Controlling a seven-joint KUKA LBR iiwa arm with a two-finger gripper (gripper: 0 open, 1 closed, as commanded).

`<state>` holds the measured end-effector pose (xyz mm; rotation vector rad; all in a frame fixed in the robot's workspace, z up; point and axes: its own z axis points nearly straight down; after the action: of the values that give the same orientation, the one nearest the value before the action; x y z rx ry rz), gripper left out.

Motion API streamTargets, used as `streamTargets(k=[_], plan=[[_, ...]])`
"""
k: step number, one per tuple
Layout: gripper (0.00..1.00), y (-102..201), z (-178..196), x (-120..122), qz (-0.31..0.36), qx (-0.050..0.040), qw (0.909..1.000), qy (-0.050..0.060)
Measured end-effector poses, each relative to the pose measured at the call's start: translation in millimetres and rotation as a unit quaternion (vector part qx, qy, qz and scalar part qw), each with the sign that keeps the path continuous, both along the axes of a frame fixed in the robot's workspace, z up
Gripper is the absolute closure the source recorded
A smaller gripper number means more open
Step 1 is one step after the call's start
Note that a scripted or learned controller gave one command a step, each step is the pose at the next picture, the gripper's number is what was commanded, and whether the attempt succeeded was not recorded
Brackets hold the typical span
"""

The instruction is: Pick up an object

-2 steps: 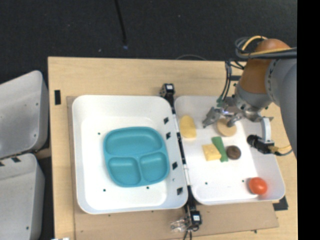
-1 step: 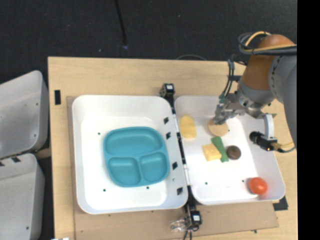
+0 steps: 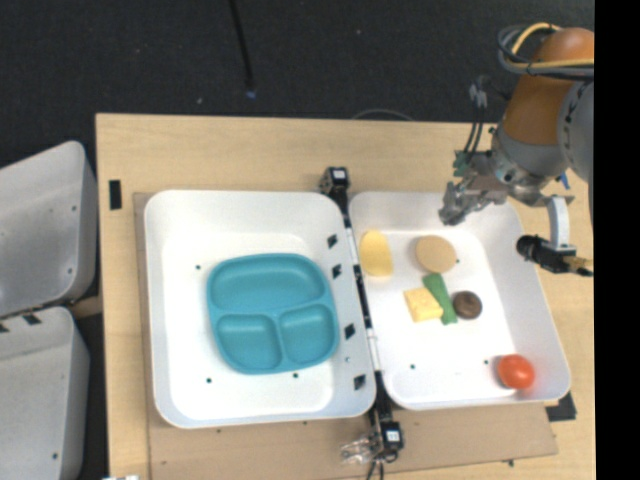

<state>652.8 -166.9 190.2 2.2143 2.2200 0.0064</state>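
Nearest the gripper (image 3: 462, 206), inside the right bin (image 3: 520, 318), a tan round piece (image 3: 436, 254) is lying flat, and I am taking it as the likeliest thing to pick. Judging by its look, it is a light, stiff toy food with a smooth skin, so it may be slipping under a shallow pinch; closing across its width, low on its sides, seems the safest hold.

Just left of the tan piece, a yellow oval (image 3: 376, 254) is resting close to the bin's wall. Below the tan piece, a green stick (image 3: 439, 297) is leaning against a yellow block (image 3: 421, 305), the two touching, and a brown ball (image 3: 466, 305) is sitting just beside the stick. Well below and right of the tan piece, a red ball (image 3: 516, 371) is lying near the bin's corner.

Above and right of the tan piece, the gripper is hanging over the bin's far edge, apart from every object and carrying nothing I can see; whether it is spread or closed I cannot tell.

Far left of the tan piece, the left bin (image 3: 180, 368) is holding a blue tray (image 3: 270, 311). Both bins are sitting on the table (image 3: 120, 158).
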Motion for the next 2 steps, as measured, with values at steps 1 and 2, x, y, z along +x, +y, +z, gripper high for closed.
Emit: streamTargets(k=[1,2], plan=[[1.00,-1,16,1,0.001,0.0004,1.0000,0.002],[1.00,59,21,-6,0.002,0.0015,1.0000,0.003]])
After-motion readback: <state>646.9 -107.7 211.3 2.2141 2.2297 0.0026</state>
